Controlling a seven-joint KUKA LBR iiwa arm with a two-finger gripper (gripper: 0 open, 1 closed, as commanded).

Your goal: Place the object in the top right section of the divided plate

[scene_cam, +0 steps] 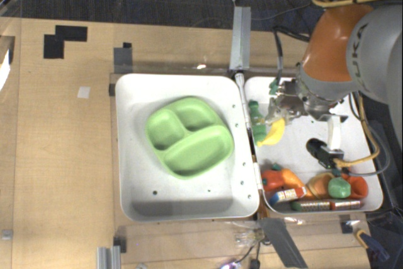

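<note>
Currently the gripper (277, 115) is hovering over the right bin (371, 198), right of the green plate (189, 135), jaws clamping a yellow banana (272, 133) that is hanging just below them. Other toys are lying along that bin's near edge.
</note>
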